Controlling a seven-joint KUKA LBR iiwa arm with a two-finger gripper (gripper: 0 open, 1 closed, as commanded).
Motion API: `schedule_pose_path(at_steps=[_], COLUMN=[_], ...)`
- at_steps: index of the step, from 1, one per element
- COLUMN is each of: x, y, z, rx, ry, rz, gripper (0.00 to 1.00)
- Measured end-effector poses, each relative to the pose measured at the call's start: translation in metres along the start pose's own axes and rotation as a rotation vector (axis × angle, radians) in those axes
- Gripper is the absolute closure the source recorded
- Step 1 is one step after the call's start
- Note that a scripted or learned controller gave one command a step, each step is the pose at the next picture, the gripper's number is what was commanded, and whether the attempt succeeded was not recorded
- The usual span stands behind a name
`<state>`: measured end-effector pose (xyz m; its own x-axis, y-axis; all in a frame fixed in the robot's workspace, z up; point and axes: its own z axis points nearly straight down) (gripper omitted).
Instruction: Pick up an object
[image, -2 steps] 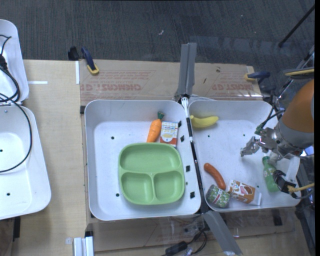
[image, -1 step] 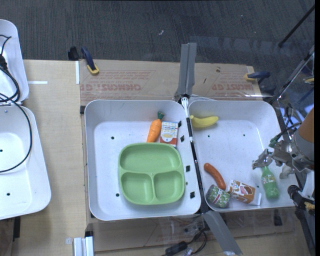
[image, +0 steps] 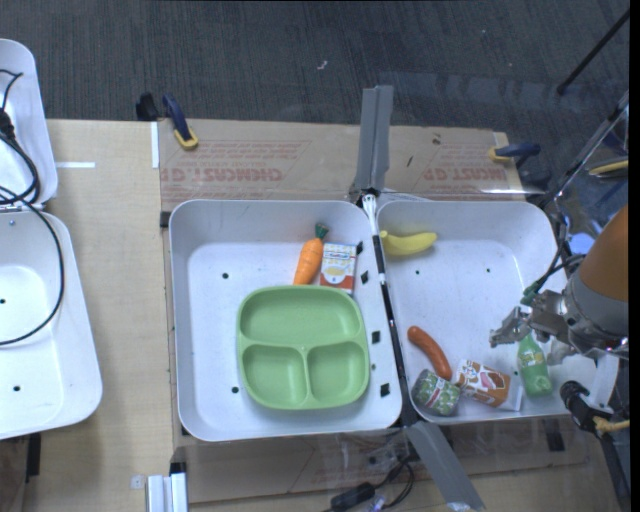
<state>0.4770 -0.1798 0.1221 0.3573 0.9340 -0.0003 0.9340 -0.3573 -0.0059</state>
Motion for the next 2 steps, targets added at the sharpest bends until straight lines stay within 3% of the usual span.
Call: schedule_pose_path(at_steps=[1,2], x=[0.0168,0.0159], y=[-0.0067,-0.0067], z=[0.0330,0.0262], rx=[0.000,0.003], ry=[0.000,0.000], rz=[-0.226,-0.221], gripper=[0.00,1.00])
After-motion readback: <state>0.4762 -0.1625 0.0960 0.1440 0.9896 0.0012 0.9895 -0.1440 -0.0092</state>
